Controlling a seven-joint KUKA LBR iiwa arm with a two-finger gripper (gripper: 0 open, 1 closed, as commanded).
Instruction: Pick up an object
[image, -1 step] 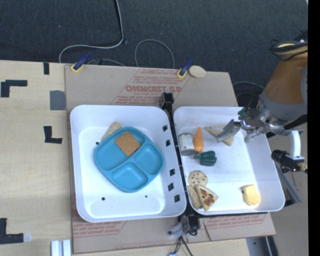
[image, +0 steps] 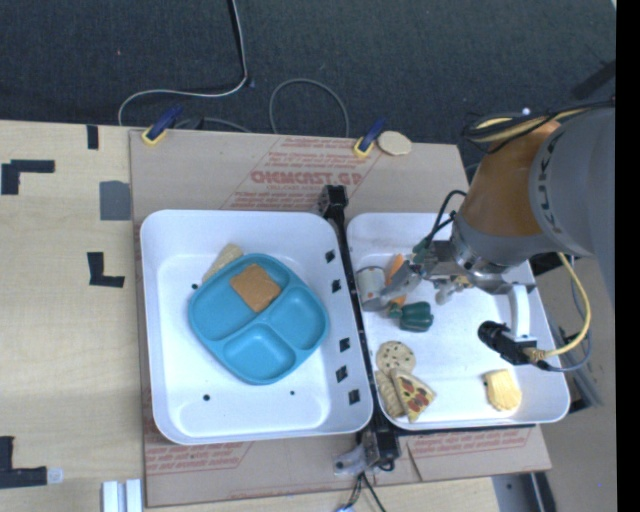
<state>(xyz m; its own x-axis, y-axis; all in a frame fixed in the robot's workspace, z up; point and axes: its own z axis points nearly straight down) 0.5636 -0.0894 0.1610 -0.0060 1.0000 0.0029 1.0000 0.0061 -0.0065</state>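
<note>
The end effector (image: 400, 288) is reaching low into the right bin (image: 545, 400) toward the green toy (image: 414, 317); its grip I cannot tell.

red printed lettering runs across the cardboard sheet (image: 290, 175) behind the two bins; it sits upside down and is too blurred to read with certainty. more faint red print lines the cardboard's front edge, also unreadable. nothing else carries readable writing.
</note>
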